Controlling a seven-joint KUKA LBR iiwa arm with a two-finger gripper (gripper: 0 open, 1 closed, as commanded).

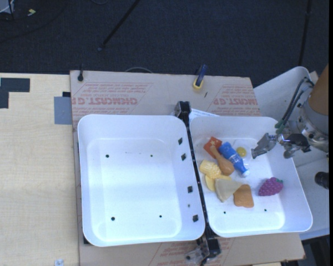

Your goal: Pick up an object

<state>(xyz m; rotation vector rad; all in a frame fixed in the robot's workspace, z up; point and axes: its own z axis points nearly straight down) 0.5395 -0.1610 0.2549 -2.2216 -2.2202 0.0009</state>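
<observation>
The tool (275, 146) hangs over the right bin (291, 218), its fingers apart and gripping nothing. Toy foods cluster left of it in that bin: a blue bottle (233, 157), yellow corn (210, 169), purple grapes (271, 187).

Even bright light, slightly soft focus

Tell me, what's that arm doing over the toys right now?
End effector above right bin, fingers apart, holding nothing. Purple grapes nearest, loose. Other toys clustered left; nothing blocking.
</observation>
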